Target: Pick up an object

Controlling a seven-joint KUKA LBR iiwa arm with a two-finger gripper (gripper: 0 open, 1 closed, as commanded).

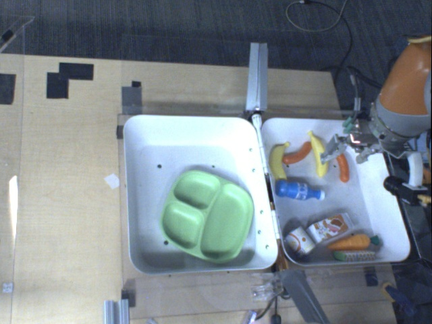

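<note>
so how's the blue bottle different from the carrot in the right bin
The blue bottle is blue with a white cap; the carrot is orange with a green end. The bottle lies mid-bin near the divider; the carrot lies by the near rim. Both lie on their sides, roughly left-right.

So the arm itself (405, 90) is a chunky rounded thing at the right side of the frame: big smooth orange dome on top, glossy enough to catch a pale highlight, then a grey ring-shaped section right under it. Below that grey part it gets messy, a cluster of small metallic and dark bits with a tiny green spot at the upper left of the cluster. The silvery two-finger gripper (335, 147) sticks out from there toward the left, thin and shiny. There's also a black bracket-looking piece with a white patch hanging off at the far right edge, lower down. It's too blurry to make out screws or markings.
</note>
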